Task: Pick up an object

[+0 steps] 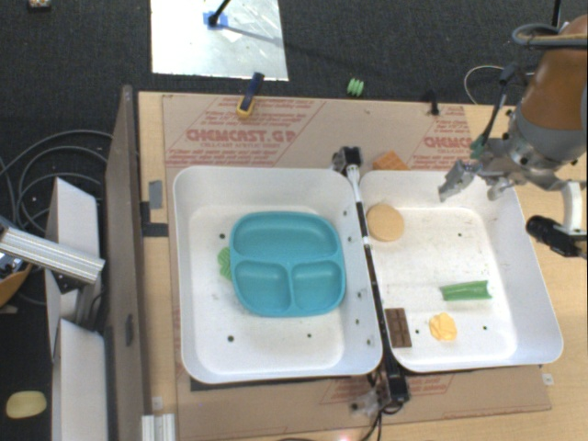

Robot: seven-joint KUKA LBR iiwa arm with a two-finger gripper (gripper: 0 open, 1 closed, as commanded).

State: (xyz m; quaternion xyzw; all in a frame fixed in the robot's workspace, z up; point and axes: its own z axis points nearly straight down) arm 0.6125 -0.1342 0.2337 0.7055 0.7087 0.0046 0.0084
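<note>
Bench: two white bins side by side, centre frame.
Gripper (476,176): upper right, over right bin's (514,246) far rim; spread apart, nothing held.
Green piece (465,290): below gripper, mid-right bin, long axis left-right.

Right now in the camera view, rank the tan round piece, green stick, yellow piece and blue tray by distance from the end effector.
From the end effector:
1. Tan round piece, right bin's upper left.
2. Green stick, right bin, lower middle.
3. Yellow piece, below the stick.
4. Blue tray, left bin.
</note>
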